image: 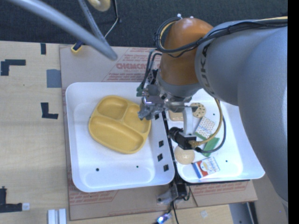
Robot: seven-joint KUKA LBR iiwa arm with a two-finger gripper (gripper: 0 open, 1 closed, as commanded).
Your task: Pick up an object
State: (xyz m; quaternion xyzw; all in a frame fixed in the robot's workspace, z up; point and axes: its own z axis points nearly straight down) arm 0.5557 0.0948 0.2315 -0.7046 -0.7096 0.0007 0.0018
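A yellow divided plate [117, 125] lies in the left white bin [77, 143], tilted toward the back left. My gripper [146, 111] hangs below the orange wrist band [184, 36], right at the plate's right rim near the wall between the bins. Its dark body hides the tips, so any grasp on the plate is unclear. In the right bin [240, 155] are a beige round object [184, 157], a white card with blue and red print [206, 167], a green item [212, 143], a patterned packet [206, 125] and a dotted tan cracker [199, 110].
The big grey arm [252, 73] covers the back of the right bin. Both bins rest on a cardboard sheet [126, 64] on the wooden bench. A grey pole [51, 15] crosses the top left. Bare bin floor [117, 169] lies in front of the plate.
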